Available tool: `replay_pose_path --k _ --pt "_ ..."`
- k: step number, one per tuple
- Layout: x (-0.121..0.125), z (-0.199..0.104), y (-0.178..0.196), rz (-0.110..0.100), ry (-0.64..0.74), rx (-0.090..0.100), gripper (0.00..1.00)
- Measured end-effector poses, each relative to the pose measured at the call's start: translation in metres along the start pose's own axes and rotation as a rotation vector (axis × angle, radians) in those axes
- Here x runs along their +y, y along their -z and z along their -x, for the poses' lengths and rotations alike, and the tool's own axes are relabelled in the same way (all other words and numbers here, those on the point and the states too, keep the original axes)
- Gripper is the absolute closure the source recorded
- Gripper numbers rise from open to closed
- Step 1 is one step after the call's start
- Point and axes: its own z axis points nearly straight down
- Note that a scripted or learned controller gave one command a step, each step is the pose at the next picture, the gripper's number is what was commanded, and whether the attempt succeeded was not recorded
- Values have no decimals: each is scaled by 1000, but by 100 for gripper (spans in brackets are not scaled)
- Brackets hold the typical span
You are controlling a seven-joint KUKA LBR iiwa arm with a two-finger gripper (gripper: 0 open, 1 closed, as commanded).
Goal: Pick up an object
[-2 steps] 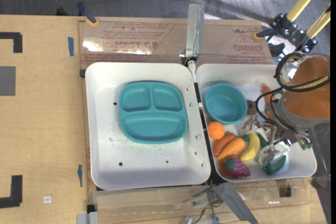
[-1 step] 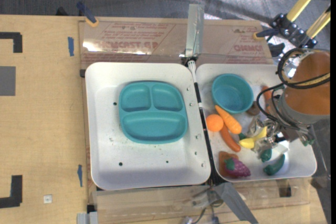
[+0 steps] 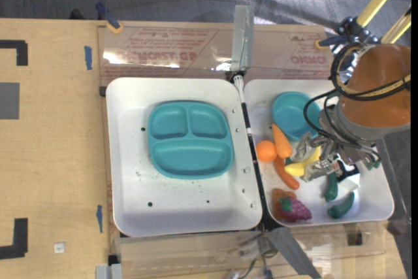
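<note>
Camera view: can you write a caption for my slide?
Robot gripper hovers over toy food in the right bin, beside a teal plate in the left bin.

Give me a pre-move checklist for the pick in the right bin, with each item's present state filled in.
1. Gripper is over the right bin, above the toy food pile: ok.
2. A target sits under it: the yellow piece lies right at the gripper, beside the carrot: ok.
3. Something already held between the fingers: cannot tell, the metal parts blur into the clutter.
4. Room around the target: not ok, the carrot, orange ball and a second orange piece crowd it.
5. Teal bowl stands apart from the gripper, behind it: ok.
6. Left bin with the teal divided plate is away from the arm: ok.
</note>
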Motion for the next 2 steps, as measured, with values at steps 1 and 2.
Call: replay_pose_path --k 1,2 --pt "81 12 40 2 118 0 100" --pt "97 67 73 2 -11 1 100"
